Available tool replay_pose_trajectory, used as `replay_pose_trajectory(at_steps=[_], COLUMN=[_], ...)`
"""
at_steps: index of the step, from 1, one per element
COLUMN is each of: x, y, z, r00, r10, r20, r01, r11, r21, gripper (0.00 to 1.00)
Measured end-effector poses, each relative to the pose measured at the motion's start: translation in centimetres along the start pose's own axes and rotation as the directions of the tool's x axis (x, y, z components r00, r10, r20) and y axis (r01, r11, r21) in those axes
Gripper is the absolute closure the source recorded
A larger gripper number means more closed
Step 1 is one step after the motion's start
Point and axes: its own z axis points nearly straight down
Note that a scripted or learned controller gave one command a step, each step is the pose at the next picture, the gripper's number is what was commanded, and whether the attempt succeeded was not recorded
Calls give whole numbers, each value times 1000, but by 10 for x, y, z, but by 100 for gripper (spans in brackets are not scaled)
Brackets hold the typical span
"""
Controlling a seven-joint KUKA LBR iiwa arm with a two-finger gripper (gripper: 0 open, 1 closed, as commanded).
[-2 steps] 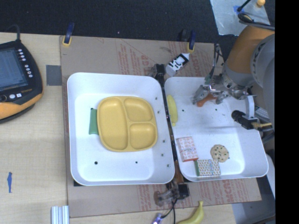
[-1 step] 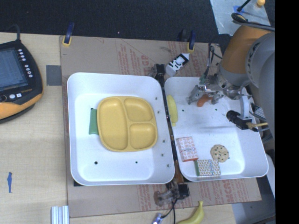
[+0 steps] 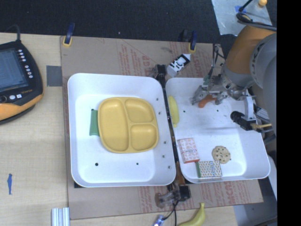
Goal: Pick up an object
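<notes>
Camera view from above has my gripper [image 3: 205, 98] low over the far end of the right bin [image 3: 254, 173], arm coming in from the right. Right at my tips sits a small orange-red piece [image 3: 202, 103], and whether it lies between the tips or just beside them I cannot tell; whether my hand is spread or pressed together I cannot tell either, since the wrist hardware crowds that spot.

So, how to do this well? I'd treat that orange-red piece as my target, because it is the nearest thing. I want my wrist centred over it, then a straight descent to the bin floor before I squeeze, then a straight lift to check it comes with me. It looks tiny and low, so a shallow approach would likely skate over it.

If it slips, I have other candidates. A cookie [image 3: 220, 154] lies toward the near side of the bin, a red-and-white packet [image 3: 188, 149] is by the inner wall, and a patterned packet [image 3: 209, 169] sits at the near rim. All three look flat, so hard to pinch. A yellow object [image 3: 173, 111] hugs the wall between the bins. In the left bin [image 3: 80, 126], the yellow divided tray [image 3: 128, 124] covers a green item [image 3: 94, 122]; too wide for me, I judge.
</notes>
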Motion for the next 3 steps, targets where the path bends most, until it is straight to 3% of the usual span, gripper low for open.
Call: replay_pose_trajectory(at_steps=[3], x=[7], y=[0], z=[0], r00=[1000], r10=[0], r20=[-1], r01=[0], r11=[1000], r21=[3], gripper=[0])
